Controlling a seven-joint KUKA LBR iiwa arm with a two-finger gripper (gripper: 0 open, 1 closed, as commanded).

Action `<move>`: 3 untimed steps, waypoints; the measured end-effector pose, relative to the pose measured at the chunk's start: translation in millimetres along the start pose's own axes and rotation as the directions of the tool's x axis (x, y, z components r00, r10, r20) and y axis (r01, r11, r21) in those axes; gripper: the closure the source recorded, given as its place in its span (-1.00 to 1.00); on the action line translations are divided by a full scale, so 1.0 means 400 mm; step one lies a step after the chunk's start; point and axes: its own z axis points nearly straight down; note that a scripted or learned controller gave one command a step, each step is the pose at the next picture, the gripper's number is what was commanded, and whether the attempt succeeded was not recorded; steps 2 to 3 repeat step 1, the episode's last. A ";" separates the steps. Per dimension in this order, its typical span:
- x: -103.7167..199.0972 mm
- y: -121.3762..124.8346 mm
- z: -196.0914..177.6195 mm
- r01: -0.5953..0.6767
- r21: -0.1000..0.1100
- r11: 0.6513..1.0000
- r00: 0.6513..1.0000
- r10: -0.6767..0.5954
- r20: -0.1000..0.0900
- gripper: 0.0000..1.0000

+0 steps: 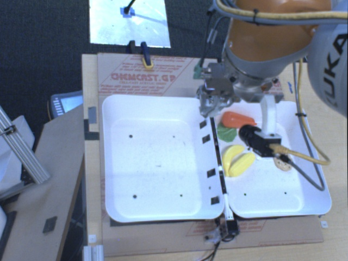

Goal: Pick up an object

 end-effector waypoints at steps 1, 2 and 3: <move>0.115 0.005 -0.093 0.014 -0.017 1.000 1.000 -0.014 -0.007 1.00; 0.115 0.005 -0.093 0.014 -0.017 1.000 1.000 -0.014 -0.007 1.00; 0.115 0.005 -0.093 0.014 -0.017 1.000 1.000 -0.014 -0.007 1.00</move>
